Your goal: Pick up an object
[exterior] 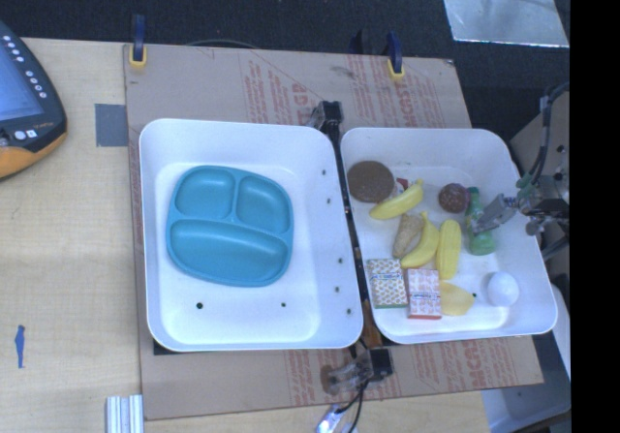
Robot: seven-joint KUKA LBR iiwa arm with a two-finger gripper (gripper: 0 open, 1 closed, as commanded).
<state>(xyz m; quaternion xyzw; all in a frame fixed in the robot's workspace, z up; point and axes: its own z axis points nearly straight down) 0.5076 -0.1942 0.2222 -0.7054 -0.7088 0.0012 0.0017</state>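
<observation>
Far left of the pincer, a blue sectioned plastic plate [231, 225] lies in the left white bin [160, 145]. Nearer, the right white bin [431, 139] holds a brown round cookie [370, 180], yellow bananas [399, 201] and a green toy [481, 243]. At the bin's right wall hovers the pincer [496, 211]; its opening I cannot tell. Judged step: approach. Next, it likely needs lowering onto the green toy just beside it.

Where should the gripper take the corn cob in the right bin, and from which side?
Probably across the middle of the corn cob, from straight above. It lies flat, long axis running toward and away from the camera, so the fingers would close across its narrow width. A banana crowds its left side; the right side is freer.
</observation>
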